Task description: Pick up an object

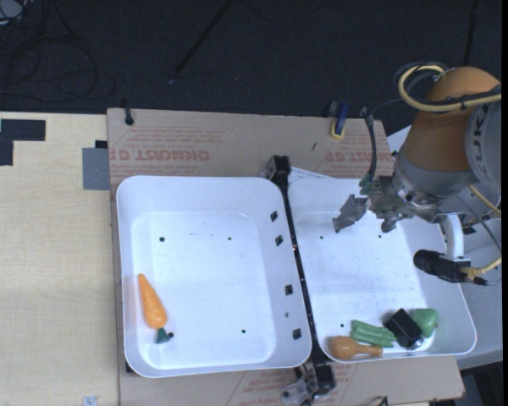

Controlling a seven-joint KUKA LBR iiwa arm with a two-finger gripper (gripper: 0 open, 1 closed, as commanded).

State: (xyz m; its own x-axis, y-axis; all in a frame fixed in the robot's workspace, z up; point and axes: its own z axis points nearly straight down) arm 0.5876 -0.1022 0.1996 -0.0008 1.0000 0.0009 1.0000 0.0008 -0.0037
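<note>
One carrot [151,302] in left bin [195,194], claw [366,213] over right bin [339,265]

arm [457,134]: cut off at right edge | green toy [423,318]: partly behind black object [404,328]

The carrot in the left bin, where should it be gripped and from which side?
Probably across the thick orange middle of the carrot, coming straight down from above. It lies flat and alone near the left bin's front-left corner, long axis running roughly front to back, so closing across its width looks best. The tapered tip and the small green stem end offer less to hold.
</note>
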